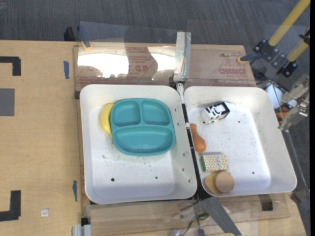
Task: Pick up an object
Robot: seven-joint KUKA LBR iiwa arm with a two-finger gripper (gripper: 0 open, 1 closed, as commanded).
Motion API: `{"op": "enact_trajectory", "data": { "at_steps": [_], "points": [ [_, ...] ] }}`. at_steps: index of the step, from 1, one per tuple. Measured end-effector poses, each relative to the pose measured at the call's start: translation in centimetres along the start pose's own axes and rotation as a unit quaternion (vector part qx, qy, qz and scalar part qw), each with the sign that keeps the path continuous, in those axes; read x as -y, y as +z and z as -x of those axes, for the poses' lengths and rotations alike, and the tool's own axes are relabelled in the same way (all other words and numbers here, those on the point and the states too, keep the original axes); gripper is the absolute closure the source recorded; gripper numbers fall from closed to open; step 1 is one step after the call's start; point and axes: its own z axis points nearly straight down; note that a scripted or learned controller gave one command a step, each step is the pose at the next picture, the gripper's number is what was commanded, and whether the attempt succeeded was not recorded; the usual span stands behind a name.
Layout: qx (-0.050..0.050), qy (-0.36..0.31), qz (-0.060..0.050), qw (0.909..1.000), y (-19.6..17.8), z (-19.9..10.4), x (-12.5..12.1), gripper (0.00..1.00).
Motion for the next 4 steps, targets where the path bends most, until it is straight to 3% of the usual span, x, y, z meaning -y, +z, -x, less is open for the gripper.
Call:
{"op": "enact_trajectory", "data": {
  "at_steps": [1,2,3,4],
  "points": [
    [-0.003,-0.045,0.000,0.9990,0.1,-1.2,0.9,0.00],
    [-0.008,-0.104,0.000,0.9945,17.2,-1.2,6.4,0.00],
    [0.000,-0.290,0.001,0.9571,9.5,-1.8,-0.6,0.00],
    [-0.004,-0.303,0.002,0.9530,27.0,-3.6,-1.4,0.00]
  ]
}}
